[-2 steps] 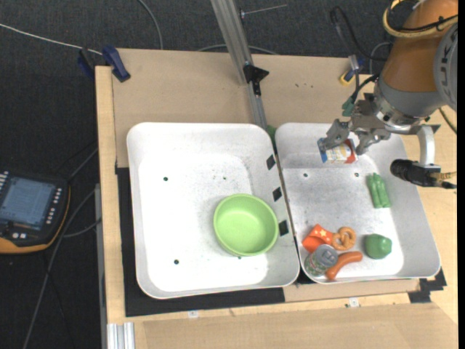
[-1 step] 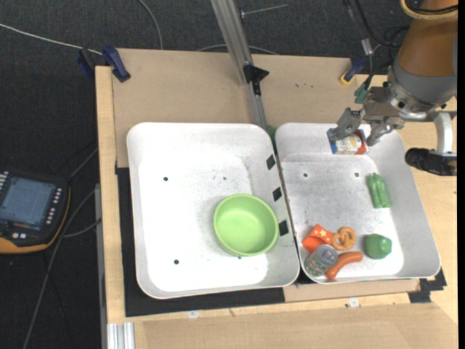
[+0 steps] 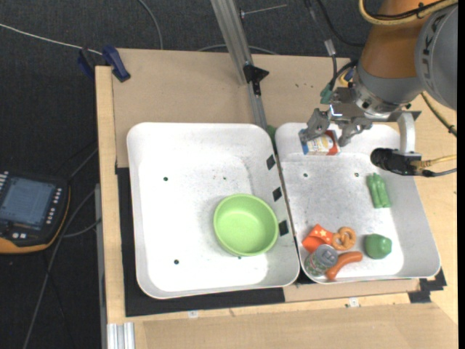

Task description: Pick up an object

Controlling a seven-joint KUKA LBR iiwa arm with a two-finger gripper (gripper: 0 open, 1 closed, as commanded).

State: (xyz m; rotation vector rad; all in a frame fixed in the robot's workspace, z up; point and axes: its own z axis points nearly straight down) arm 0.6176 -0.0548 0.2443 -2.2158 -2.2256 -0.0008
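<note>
Generally, we find the counter (image 3: 189, 78) carrying two white bins side by side, an arrangement that suits moving items from one to the other. The left bin (image 3: 182, 166) holds a single green bowl (image 3: 245, 225), sitting upright near its inner edge. The right bin (image 3: 341, 187) holds the rest of the stock: a green stick (image 3: 378, 191) lying along its right side, and a cluster at the near end made up of a green pepper (image 3: 378, 246), a pretzel (image 3: 345, 236), an orange piece (image 3: 317, 235), a red sausage (image 3: 343, 262) and a grey round item (image 3: 322, 257) that we cannot identify further. We judge the clustering to be loose and random rather than arranged.

The arm (image 3: 407, 27) reaches in from the right and is angled down over the far end of the right bin. The end effector (image 3: 328, 131) sits at that far corner, directly over a small carton (image 3: 320, 145) with white, red and blue markings. Its fingers appear spread to either side of the carton's top, but we cannot tell from this slant whether they are closed on it or merely beside it. The carton looks to be resting at or just above the bin floor, close to the far wall. We judge the carton to be the intended pick, and the grasp unconfirmed.
</note>
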